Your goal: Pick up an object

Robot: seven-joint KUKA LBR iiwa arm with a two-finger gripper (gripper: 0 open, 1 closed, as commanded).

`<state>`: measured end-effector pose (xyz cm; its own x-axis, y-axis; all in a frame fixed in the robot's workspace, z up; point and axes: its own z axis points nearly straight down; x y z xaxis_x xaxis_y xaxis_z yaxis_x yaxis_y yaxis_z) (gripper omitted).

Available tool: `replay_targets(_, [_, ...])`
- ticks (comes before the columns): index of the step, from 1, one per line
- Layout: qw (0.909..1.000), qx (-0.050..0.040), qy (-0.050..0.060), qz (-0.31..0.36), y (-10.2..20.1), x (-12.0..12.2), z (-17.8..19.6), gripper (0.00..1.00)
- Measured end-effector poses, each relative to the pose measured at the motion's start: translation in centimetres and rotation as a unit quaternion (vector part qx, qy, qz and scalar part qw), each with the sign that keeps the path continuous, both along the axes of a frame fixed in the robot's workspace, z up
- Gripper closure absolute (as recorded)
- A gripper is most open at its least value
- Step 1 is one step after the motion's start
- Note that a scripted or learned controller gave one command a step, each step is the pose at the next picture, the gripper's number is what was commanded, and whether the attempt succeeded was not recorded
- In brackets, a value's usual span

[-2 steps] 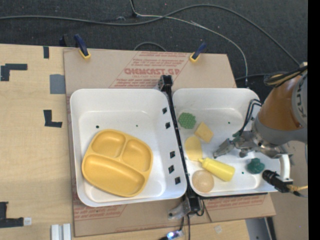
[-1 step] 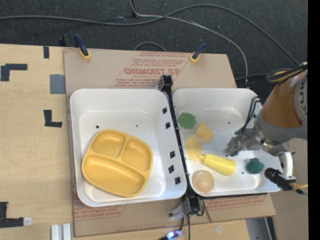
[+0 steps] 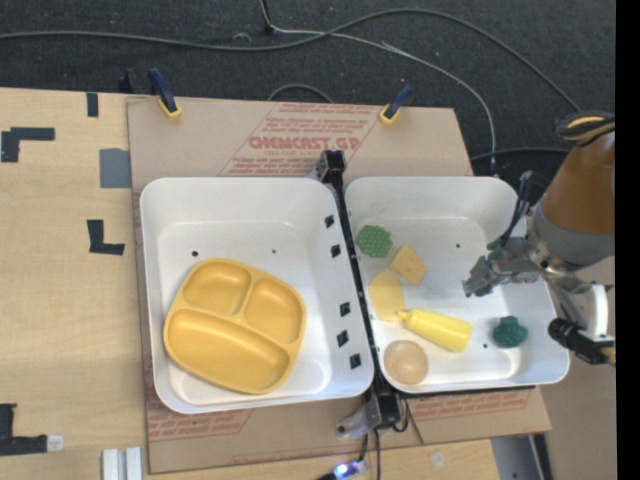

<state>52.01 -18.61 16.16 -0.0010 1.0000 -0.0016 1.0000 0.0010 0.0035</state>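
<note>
Right now my pincer [image 3: 480, 280] hangs low in the right bin [image 3: 440, 193], nothing between its fingers; whether they are spread I cannot tell. Nearest, I think, is the teal piece [image 3: 510, 332] by the rim, then the yellow bottle [image 3: 437, 328], both loose for easy taking.

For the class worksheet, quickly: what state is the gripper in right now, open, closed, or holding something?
Gripper: cannot be told; it sits low in the right bin, apart from the dark green toy.
</note>
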Motion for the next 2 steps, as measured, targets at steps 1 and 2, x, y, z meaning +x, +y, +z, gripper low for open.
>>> replay_targets(1, [1.0000,0.0000,0.000,0.001,0.8,-0.3,5.8,1.00])
replay_targets(2, [1.0000,-0.0004,-0.001,0.000,0.8,-0.1,11.1,1.00])
